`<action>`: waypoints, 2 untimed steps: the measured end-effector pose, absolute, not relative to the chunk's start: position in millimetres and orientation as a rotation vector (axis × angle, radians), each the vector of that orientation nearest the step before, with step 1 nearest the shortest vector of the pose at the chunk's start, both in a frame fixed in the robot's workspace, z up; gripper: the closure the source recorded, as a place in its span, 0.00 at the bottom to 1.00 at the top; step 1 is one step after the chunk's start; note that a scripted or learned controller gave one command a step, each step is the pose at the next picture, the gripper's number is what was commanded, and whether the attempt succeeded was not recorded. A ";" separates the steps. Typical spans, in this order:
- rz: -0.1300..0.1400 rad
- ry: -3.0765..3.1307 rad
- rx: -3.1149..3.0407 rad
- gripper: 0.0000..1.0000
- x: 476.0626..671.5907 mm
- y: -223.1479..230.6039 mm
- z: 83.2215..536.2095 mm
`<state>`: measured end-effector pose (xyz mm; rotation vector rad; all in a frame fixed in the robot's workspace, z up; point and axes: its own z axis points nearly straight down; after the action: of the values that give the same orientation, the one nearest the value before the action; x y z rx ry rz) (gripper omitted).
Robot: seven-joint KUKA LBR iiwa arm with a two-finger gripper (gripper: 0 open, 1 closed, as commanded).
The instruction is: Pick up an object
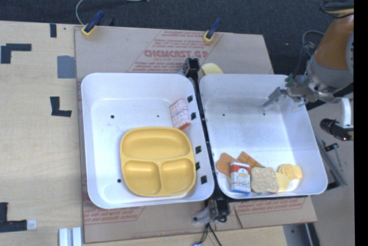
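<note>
Objects for picking lie in two white bins set side by side on the table point(34, 141). The left bin point(95, 95) holds a yellow divided plate point(157, 160), with one long section at the far side and two smaller ones at the near side, resting toward the bin's near right part. Just beyond the plate, close to the wall shared with the other bin, a small carton point(180, 113) with red and white print lies tilted; its lettering is too small to read.

The right bin point(253, 135) carries its things in a row along the near wall: orange crackers point(227, 161) at the left, a red-and-white can point(240, 176) partly on top of them, a slice of toast point(264, 180) just beside the can, and a pale yellow waffle-like piece point(289, 173) at the right end, touching the toast. The can's label cannot be made out.

The tool point(272, 100) hangs over the far right part of the right bin, well apart from the row of food, with nothing between its fingers. Whether those fingers are apart or together cannot be told at this slant. The grey arm with its orange band point(333, 46) reaches in from the right.

Under both bins lies a brown cardboard sheet point(138, 49) printed in red with "CHEMCAST GP", read upside down in this view. Two clamps, one yellow point(89, 28) and one blue point(211, 32), sit at its far edge. A pale yellow round thing point(211, 69) rests behind the bins, near where they meet.
</note>
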<state>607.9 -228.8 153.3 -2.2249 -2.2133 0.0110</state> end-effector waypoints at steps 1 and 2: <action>0.000 -2.232 -2.215 0.00 658.8 -162.3 80.9; 0.000 -2.226 -2.216 0.00 610.7 -102.7 85.7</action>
<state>610.7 -102.7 85.7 -2.2156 -2.2263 -0.0004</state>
